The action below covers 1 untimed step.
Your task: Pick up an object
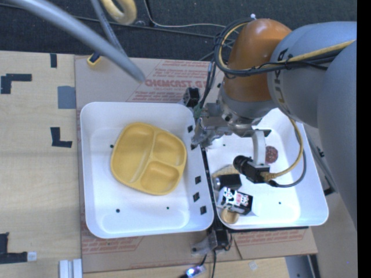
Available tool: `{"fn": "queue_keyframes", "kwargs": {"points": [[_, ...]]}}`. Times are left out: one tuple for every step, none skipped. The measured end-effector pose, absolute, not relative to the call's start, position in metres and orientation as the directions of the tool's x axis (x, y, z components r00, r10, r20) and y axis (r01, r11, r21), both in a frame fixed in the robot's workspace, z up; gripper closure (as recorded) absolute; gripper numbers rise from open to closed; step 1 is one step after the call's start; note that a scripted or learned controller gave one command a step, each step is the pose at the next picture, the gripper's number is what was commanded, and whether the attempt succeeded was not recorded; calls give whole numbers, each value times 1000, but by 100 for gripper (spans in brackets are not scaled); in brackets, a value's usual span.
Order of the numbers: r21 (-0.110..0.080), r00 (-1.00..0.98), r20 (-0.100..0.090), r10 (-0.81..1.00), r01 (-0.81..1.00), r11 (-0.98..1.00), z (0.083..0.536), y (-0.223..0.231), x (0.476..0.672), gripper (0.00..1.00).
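Note:
A yellow divided plate [148, 157] lies flat in the left bin [95, 155]. In the right bin [307, 201] a small black-and-white packet [235, 200] rests near the front left, with a tan round piece [230, 216] just in front of it. A dark red round item [272, 153] lies further back, partly behind a cable. My gripper [201, 131] hangs low over the wall between the two bins, at the back left of the right bin and beside the plate's right rim. Nothing is visibly held in it.
The arm's orange band [255, 45] and grey body cover the back of the right bin. A black connector with a yellow cable [250, 169] loops over the bin's middle. A grey pole [69, 22] crosses the upper left. Cardboard lies under both bins.

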<state>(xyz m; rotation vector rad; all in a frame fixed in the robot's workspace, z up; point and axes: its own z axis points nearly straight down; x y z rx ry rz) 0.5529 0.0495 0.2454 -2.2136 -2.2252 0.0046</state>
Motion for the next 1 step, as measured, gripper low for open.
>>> {"fn": "queue_keyframes", "kwargs": {"points": [[-4, -5, 0, 1000, 1000, 5, 227, 101, 541, 100]]}}
